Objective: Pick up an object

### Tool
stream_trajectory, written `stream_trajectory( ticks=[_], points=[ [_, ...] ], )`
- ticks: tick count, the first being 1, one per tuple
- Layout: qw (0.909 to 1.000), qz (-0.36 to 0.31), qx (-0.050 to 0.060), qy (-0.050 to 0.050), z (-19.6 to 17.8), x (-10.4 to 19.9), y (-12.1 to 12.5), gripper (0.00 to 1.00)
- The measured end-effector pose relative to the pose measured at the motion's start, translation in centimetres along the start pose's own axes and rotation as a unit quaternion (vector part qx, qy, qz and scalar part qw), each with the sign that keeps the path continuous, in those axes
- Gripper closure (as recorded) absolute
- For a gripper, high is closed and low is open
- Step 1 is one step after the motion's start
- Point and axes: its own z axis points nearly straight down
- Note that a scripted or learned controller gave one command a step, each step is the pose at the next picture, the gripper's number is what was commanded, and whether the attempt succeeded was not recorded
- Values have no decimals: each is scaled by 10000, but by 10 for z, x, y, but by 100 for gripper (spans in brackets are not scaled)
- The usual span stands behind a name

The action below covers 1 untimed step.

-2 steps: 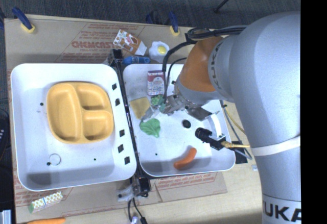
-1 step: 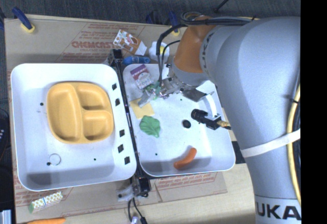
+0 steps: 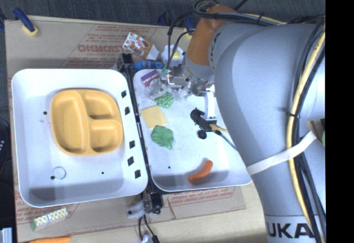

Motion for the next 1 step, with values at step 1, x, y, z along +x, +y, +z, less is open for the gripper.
stream_trajectory(
  ticks=[1],
  points=[
    [10000, -51, 7, 3, -12, 2, 1, 100]
  ],
)
